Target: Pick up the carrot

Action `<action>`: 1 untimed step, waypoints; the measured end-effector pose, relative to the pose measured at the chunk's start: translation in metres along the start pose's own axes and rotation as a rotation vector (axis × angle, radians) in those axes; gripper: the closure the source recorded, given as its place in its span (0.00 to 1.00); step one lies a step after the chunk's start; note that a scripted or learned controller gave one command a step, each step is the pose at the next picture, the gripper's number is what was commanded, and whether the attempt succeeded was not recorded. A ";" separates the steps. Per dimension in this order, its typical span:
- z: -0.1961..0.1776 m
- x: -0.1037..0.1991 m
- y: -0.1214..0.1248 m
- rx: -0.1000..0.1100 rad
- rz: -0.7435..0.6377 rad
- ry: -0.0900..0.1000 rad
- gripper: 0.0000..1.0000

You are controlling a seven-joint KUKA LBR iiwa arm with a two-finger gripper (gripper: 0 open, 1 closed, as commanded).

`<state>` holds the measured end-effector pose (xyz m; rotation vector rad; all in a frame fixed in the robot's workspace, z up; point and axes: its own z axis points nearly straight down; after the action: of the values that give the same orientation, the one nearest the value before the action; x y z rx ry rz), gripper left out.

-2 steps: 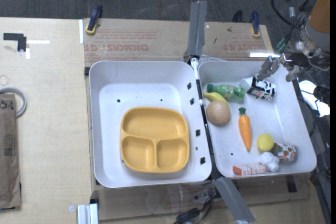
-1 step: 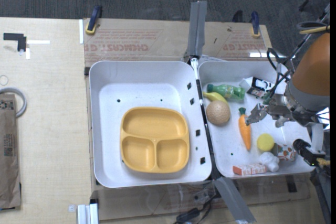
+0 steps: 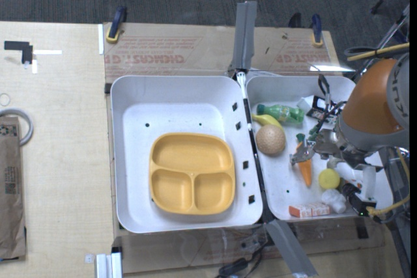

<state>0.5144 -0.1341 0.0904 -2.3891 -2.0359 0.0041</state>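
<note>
Pictured from above at a slant: two shallow white bins side by side on a bench. Lay in the right bin [image 3: 281, 204], near its middle: the carrot [image 3: 305, 171], orange, tapered end pointing toward the near rim, green stub at its far end. Hovered directly at the carrot's upper end, reaching in from the right: the gripper [image 3: 305, 152], dark fingertips at or touching the stub. Could not be told from this angle whether the fingers were spread or closed, nor whether the carrot sat between them. Seemed to rest on the bin floor, that carrot. Bulked behind the gripper: the arm's orange band [image 3: 367, 101] and grey wrist.

Scattered around the carrot in the same bin: a tan round ball [image 3: 270, 139] to the left, a yellow banana [image 3: 267, 120] and a green bottle [image 3: 282, 112] beyond it, a small yellow ball [image 3: 329, 179] just to the right, a red-and-white pack [image 3: 309, 209] near the front rim.

Sat in the left bin [image 3: 130, 159]: a yellow divided plate [image 3: 193, 173], three compartments, well apart from the carrot.
</note>
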 end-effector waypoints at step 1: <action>-0.008 -0.001 0.000 0.002 0.004 -0.001 1.00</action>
<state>0.5140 -0.1348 0.0984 -2.3916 -2.0308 0.0070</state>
